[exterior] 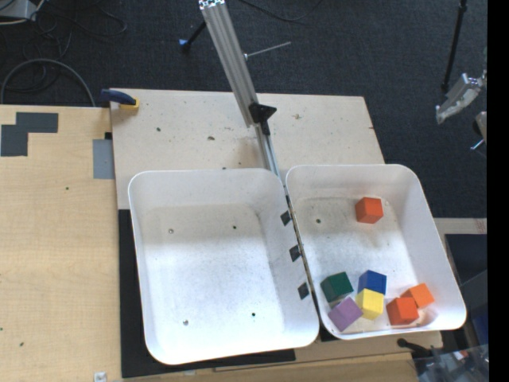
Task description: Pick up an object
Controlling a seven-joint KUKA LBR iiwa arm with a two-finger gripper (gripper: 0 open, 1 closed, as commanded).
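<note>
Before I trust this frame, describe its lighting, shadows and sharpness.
Camera view: even overhead light, no harsh glare; the left bin shows a soft grey shadow band across its upper floor and a brighter patch lower down; the blocks in the right bin, such as the lone orange cube, cast only short faint shadows; bin edges look crisp, while the gripper at the right edge looks small and soft.

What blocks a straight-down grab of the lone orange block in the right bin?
Nothing visible does. The orange block sits apart, with bare bin floor around it; the other blocks cluster near the bin's front corner. The gripper is off beyond the bin's far right side.
</note>
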